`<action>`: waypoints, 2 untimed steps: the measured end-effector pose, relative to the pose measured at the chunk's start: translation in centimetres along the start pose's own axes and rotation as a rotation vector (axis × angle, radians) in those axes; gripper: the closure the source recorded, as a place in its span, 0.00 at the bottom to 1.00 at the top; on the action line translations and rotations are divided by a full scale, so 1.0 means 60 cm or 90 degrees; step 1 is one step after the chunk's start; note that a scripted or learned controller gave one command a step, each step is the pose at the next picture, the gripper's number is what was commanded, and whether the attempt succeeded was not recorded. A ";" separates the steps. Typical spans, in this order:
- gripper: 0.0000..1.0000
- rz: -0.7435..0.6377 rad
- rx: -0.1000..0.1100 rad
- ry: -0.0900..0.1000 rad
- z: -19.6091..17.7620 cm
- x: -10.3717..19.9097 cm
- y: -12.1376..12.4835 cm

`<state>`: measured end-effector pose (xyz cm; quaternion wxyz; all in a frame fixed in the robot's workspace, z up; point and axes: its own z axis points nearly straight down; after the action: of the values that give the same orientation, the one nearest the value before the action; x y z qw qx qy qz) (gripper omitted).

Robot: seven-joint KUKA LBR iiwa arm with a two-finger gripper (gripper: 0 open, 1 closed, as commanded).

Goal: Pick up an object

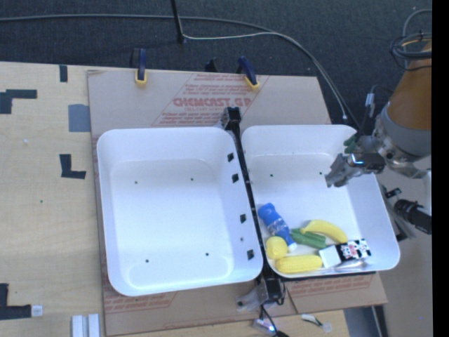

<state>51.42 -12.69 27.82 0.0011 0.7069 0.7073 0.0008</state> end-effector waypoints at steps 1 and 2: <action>1.00 -0.002 0.003 0.001 0.027 0.080 0.036; 1.00 -0.002 0.003 0.001 0.056 0.161 0.058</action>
<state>54.91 -3.02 24.47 -0.0010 0.7056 0.7086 -0.0005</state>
